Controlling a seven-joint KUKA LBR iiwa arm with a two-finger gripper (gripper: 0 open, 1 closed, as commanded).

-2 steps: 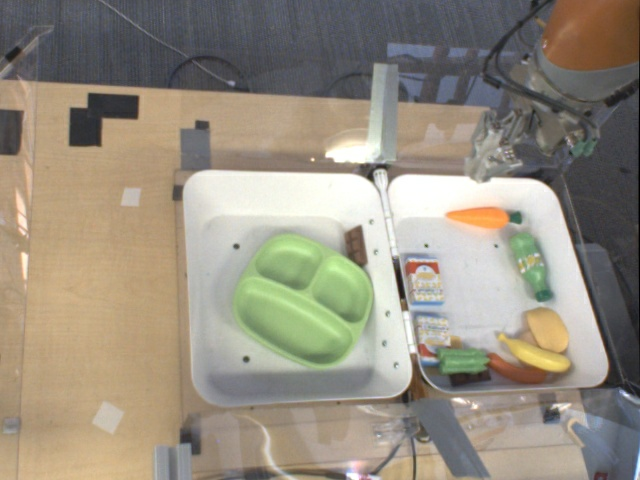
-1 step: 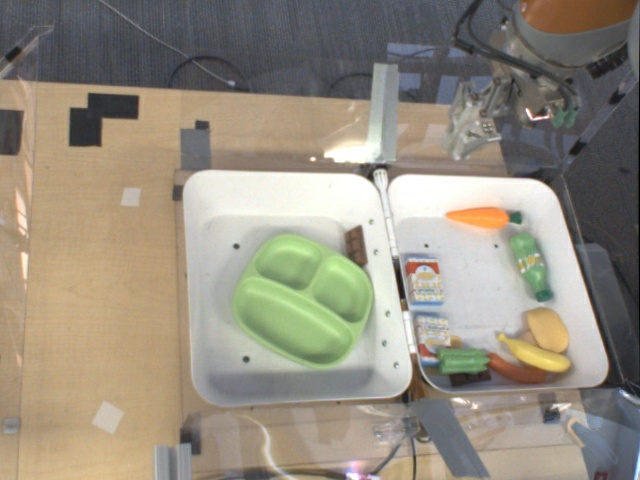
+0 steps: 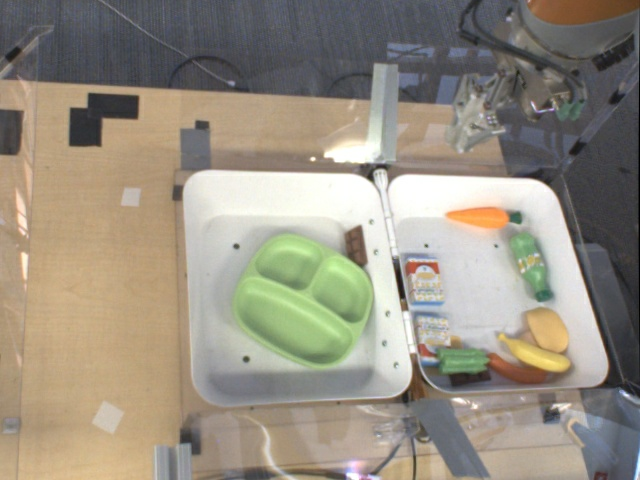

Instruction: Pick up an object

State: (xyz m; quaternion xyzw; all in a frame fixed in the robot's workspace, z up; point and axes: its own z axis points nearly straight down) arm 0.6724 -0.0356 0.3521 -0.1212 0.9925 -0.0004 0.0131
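- Pale wood counter (image 3: pixel 90 268) carries two shallow white bins side by side, with dark carpet beyond its far edge.
- Fingers: the gripper (image 3: pixel 478 118) hangs above the counter just past the far rim of the right bin (image 3: pixel 560 208); its two fingers (image 3: pixel 466 128) point down with a gap between them, spread apart and holding nothing.
- Nearest candidate: the carrot (image 3: pixel 480 218) lies just in front of the fingers, inside the right bin's far end, lengthwise across the bin and clear of its neighbours.
- A little further forward and to the arm's side: the green bottle (image 3: pixel 528 263), lying along the bin wall.
- Further forward again: two small cartons (image 3: pixel 425 280) by the divider, then a crowded near corner with a potato (image 3: pixel 546 328), a banana (image 3: pixel 535 355) and a green-and-brown piece (image 3: pixel 462 360).
- Farthest off: the left bin (image 3: pixel 200 268) holds a green divided plate (image 3: pixel 305 298) with a brown block (image 3: pixel 355 246) touching its rim.
- Doing it well, as I judge it: take the carrot, since it stands free. Come down over its thick middle with the fingers straddling its narrow width, low enough to close around it rather than pinch the top.
- Risk: the tapered, round body may roll or squirt out; the cluttered corner looks harder.
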